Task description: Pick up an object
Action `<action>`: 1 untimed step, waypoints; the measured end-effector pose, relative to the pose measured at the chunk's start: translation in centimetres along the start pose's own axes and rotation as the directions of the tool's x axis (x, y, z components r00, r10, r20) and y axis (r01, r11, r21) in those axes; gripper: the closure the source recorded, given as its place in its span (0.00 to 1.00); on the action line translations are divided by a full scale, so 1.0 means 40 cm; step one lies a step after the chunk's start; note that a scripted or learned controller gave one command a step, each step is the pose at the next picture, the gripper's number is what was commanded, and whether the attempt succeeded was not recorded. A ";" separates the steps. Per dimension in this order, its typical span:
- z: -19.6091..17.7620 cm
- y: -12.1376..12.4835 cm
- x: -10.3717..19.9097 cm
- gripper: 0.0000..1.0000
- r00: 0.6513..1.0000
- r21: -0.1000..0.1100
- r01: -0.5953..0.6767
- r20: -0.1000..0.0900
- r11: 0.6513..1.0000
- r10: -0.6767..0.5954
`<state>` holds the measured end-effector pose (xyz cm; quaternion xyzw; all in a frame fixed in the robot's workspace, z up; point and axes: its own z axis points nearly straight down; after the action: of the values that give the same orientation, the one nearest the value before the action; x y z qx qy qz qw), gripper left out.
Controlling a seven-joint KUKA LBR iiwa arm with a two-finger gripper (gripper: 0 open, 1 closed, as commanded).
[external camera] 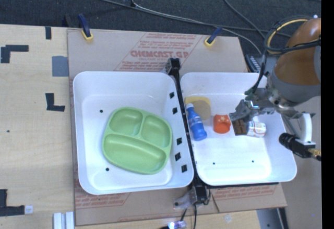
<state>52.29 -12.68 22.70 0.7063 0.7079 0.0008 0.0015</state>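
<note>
The gripper hangs low in the right bin, near its right edge, over a brown block; whether its jaws are open I cannot tell. It should centre over the block, clear of the orange cup.

The arm comes in from the right, its orange band high at the frame's edge, grey wrist bent downward and to the left. The gripper hangs low at the wrist's end, dark fingertips pointing down, too small and shadowed to read their spacing.
</note>
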 end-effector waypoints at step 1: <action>0.003 0.059 0.107 1.00 1.000 0.004 0.004 -0.002 1.000 -0.004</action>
<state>54.63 -8.39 22.57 0.7049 0.7093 0.0002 -0.0008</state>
